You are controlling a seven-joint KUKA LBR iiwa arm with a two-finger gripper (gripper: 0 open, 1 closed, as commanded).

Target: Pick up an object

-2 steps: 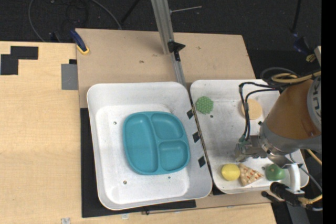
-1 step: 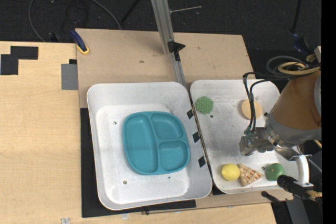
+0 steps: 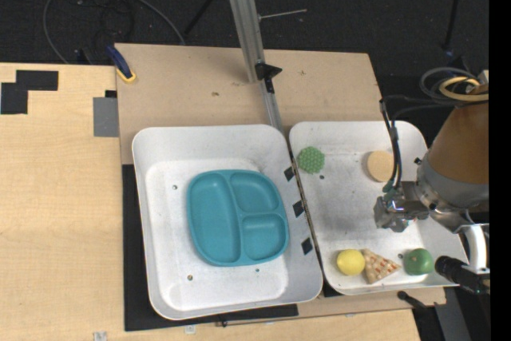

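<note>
Two white bins are seen side by side: a teal divided plate [image 3: 237, 216] is held in the left bin [image 3: 152, 172], while a green ball [image 3: 310, 160], tan disc [image 3: 380, 165], lemon [image 3: 350, 262], pizza slice [image 3: 380, 267] and lime [image 3: 417, 260] are scattered in the right bin [image 3: 343, 204]. The gripper [image 3: 393, 213] is poised above the right bin's floor, below the disc; its state cannot be told.

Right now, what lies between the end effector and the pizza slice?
In the camera view, bare white bin floor lies between the end effector and the pizza slice.

The arm [image 3: 467, 152] shows a broad orange band above a grey wrist, ending in a small metallic gripper [image 3: 393, 213]; a black cable runs alongside.
</note>
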